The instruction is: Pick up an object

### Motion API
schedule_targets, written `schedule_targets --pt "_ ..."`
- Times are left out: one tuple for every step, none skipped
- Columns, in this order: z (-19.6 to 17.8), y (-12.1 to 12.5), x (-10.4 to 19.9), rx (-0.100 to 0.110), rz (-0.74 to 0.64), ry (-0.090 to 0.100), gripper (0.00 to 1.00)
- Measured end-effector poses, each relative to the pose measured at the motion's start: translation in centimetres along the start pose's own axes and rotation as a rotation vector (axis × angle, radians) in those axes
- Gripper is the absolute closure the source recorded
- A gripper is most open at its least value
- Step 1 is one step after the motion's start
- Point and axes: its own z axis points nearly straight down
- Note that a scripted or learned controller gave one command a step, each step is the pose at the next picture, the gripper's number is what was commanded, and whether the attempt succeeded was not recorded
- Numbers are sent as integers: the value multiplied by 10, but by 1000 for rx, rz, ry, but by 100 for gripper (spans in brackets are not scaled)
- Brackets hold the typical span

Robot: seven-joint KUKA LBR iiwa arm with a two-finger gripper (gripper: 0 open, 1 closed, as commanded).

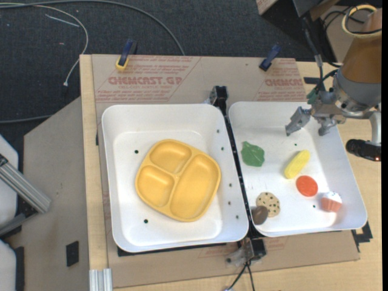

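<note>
Two white bins sit side by side. Left bin (pixel 115 162) contains a yellow divided plate (pixel 177 179). Right bin (pixel 348 174) contains a green leafy toy (pixel 253 154), corn cob (pixel 296 163), orange disc (pixel 307 186), cookie (pixel 268 204), brown piece (pixel 259 215) and cupcake (pixel 331 203). Gripper (pixel 310 123) hangs spread apart, holding nothing, over the bin's far end; corn cob lies nearest, apart from it.

Bright even overhead light; soft shadows; slight glare on white bins (pixel 115 138); mild blur.
</note>
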Motion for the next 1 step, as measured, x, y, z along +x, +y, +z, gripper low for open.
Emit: schedule_targets --pt "-9 3 0 -15 -3 -3 0"
